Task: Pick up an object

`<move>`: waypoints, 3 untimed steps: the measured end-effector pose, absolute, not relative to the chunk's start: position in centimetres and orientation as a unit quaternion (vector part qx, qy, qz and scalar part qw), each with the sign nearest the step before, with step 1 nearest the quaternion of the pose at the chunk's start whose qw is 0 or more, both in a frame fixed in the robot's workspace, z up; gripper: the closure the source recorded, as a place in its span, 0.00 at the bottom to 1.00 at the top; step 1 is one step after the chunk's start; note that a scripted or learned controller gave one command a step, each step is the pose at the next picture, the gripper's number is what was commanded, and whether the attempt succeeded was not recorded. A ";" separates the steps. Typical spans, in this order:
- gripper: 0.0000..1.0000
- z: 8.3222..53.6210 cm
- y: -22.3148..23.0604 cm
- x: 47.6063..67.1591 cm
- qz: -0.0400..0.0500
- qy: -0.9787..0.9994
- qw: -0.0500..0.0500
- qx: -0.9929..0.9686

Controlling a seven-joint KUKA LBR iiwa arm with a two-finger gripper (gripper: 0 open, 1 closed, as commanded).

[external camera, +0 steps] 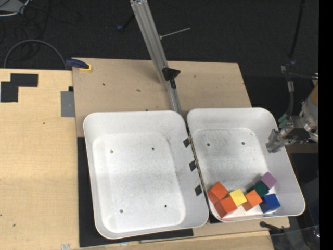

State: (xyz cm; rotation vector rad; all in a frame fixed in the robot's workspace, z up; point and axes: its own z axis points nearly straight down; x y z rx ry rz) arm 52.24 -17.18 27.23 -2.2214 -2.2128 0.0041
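While the gripper [276, 139] hangs over the right bin's [229, 121] far edge, holding nothing I can see, the blocks [243, 196] sit huddled in the near corner below it.

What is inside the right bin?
The right bin holds small blocks clustered in its near corner: orange, yellow, green, purple, blue. Whether more blocks lie under them cannot be seen.

The end effector [283, 137] is mostly cut off at right.
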 end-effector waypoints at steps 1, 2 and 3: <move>1.00 28.2 -17.3 52.2 0.002 -0.707 0.004 -0.707; 1.00 29.1 -17.4 52.2 0.002 -0.709 0.004 -0.706; 1.00 27.9 -8.1 53.6 0.000 -0.710 0.003 -0.704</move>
